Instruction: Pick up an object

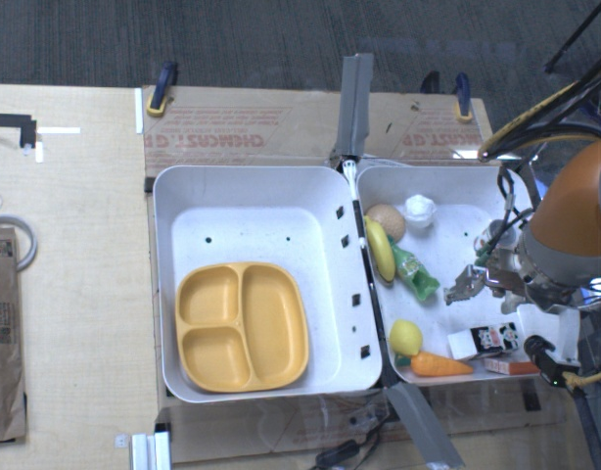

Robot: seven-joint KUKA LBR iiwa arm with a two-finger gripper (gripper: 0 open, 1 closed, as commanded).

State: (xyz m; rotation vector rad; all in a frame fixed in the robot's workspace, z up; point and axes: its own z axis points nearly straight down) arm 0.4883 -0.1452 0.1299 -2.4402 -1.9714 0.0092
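From the camera view, the arm reaches in from the right and its gripper (467, 287) hangs over the open middle of the right bin (447, 169). The fingers look slightly apart with nothing between them, though they are small and hard to read.

The pickable things lie mostly to the gripper's left and near side. A banana (381, 250) runs far-to-near along the left wall of that bin, with a brownish round fruit (387, 219) touching its far end and a green packet (415, 274) slanting off its right side; the packet is the item nearest the fingers, just to their left. A white crumpled thing (419, 207) sits at the far side. Along the near wall lie a lemon (405, 337), a carrot (440, 365) with its long axis left-to-right, and a small white box (484, 341) just near of the gripper.

Bare floor shows under the gripper, so descent has room there; the banana and carrot hug the walls, which I judge would crowd a finger. The left bin (168, 262) holds a yellow divided plate (243, 325), well apart.
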